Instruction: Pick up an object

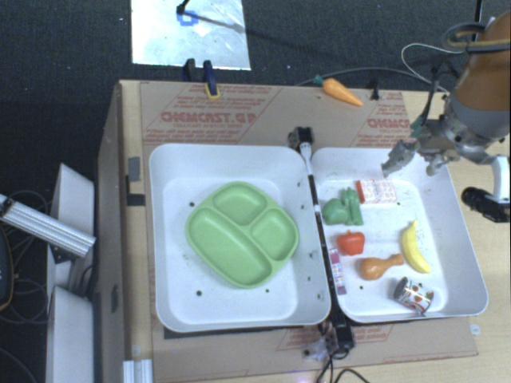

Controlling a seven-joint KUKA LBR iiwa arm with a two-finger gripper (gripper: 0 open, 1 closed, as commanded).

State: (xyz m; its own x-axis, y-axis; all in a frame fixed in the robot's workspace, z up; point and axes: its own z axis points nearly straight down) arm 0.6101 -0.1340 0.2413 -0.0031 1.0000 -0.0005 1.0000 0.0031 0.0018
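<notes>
Nearest of all lies a small printed can [413, 294] on its side in the near right corner of the right-hand white bin [469, 276]. Just beyond it rest an orange-brown plastic drumstick [378, 266] and a yellow toy banana [415, 247], then a red toy pepper [350, 241], a green toy broccoli piece [344, 208] and a red-and-white packet [376, 191] further back. They lie scattered and apart, none stacked, which I take to leave room for fingers around any one of them.

The left-hand white bin [180, 182] holds a green divided plastic plate [242, 233], sitting flat in its middle. An orange toy carrot [342, 91] lies outside both bins, on the far bench.

The two-finger gripper [418, 159] hangs over the far right part of the right bin, above and right of the packet. Its fingers look spread apart with nothing between them, though the view is soft there, so I would not swear to how wide. It touches no object, and the pick has not yet been made.
</notes>
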